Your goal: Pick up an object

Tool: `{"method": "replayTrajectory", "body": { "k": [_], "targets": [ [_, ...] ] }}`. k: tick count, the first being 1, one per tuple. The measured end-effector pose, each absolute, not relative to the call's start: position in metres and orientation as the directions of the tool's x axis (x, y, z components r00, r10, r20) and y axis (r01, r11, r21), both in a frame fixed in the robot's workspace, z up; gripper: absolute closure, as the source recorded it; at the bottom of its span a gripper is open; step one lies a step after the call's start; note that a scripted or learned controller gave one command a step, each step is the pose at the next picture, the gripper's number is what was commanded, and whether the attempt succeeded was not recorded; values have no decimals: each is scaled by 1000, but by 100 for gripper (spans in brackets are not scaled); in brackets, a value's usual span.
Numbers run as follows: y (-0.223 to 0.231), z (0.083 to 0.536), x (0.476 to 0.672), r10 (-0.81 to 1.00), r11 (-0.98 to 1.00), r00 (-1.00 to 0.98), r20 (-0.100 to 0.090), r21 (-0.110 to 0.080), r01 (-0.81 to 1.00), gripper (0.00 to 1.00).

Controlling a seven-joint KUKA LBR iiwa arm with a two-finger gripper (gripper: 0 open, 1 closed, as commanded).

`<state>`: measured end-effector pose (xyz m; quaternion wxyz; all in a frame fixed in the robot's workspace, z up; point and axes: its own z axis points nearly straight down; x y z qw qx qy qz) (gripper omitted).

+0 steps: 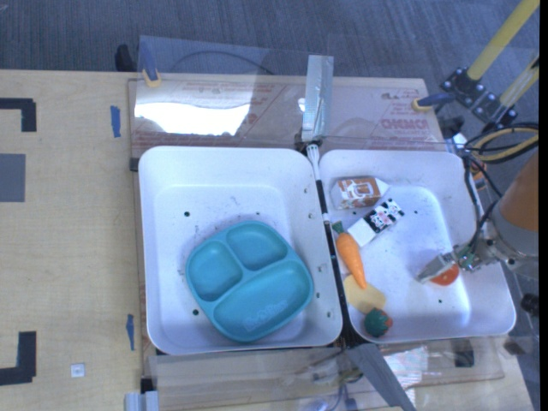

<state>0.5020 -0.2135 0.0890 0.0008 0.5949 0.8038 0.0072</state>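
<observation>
End effector [438,269] near right bin's [492,315] rim.

- The scene is brightly and evenly lit, with cool daylight tones from above.
- A strong white glare patch lies on the clear sheet [201,110] behind the left bin [163,178].
- Both white bins look near overexposed; the right bin [419,315] loses surface detail.
- Shadows are soft and short, pooling under the teal plate [248,281] and along the bin walls.
- Focus is moderate; small print on the packets [358,192] is unreadable.
- The arm [522,204] at the right edge appears blurred.
- The bench [60,255] edges look slightly skewed by the slanted view.
</observation>
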Motion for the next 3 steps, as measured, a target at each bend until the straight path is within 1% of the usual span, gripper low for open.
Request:
{"method": "replayTrajectory", "body": {
  "k": [1,2,3],
  "targets": [
    [-218,100,502,958,287,-287,-3,15,958,100],
    [-223,108,480,913,409,-409,1,0,913,100],
    [-209,151,483,974,229,-229,-3,3,974,100]
  ]
}}
